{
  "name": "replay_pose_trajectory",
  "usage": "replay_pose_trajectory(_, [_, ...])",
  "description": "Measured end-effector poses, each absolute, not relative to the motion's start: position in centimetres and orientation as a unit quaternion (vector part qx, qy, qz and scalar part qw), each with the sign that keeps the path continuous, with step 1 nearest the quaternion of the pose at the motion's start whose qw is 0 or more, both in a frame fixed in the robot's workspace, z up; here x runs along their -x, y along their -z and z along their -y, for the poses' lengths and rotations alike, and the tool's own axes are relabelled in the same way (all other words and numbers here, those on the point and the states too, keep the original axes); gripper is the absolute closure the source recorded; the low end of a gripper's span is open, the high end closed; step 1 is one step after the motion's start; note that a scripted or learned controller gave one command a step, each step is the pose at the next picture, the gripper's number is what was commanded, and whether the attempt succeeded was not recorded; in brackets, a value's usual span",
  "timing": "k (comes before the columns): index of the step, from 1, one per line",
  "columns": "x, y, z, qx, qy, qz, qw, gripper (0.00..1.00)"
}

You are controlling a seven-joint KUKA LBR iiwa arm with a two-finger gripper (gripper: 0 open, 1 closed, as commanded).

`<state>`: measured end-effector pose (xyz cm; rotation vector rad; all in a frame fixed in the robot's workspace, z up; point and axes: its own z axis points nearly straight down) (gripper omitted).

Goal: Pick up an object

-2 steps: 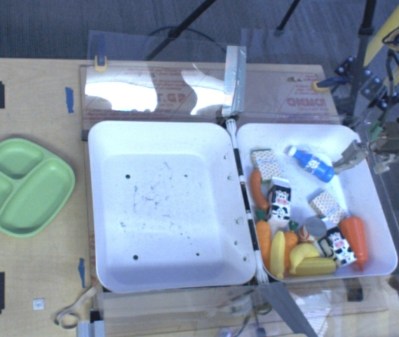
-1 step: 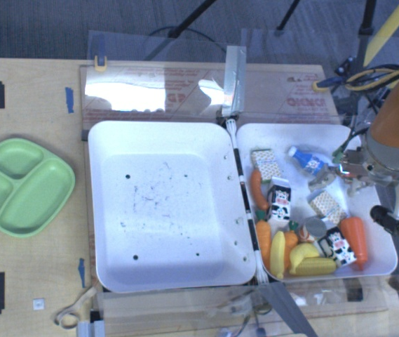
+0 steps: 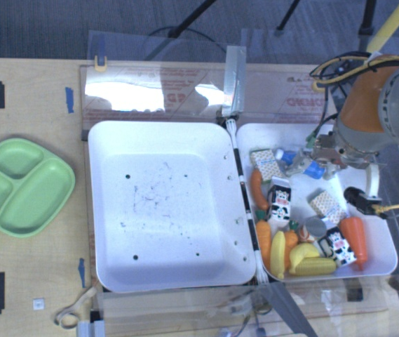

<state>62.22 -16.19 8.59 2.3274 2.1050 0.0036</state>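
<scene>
- The left bin [image 3: 160, 202] is the biggest thing on the bench, its white floor marked by faint scuffs and a few dark dots.
- The right bin [image 3: 388, 248] touches it along one side and holds a jumble of toy food.
- The arm [image 3: 385, 107], grey with an orange band, reaches in from the right over the far end of the right bin.
- A green divided plate [image 3: 20, 184] lies well to the left on the wooden bench.
- The gripper [image 3: 323, 153] hangs low over the far part of the pile; how wide it stands, or whether it grips anything, cannot be told.
- Carrots [image 3: 355, 239], a banana [image 3: 278, 253] and small milk cartons [image 3: 279, 199] crowd the near half.
</scene>
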Motion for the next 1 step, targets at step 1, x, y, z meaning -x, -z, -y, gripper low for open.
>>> replay_pose_trajectory(1, [-62.41,-9.81,16.14,-0.741,-0.0031,-0.671,0.004,1.00])
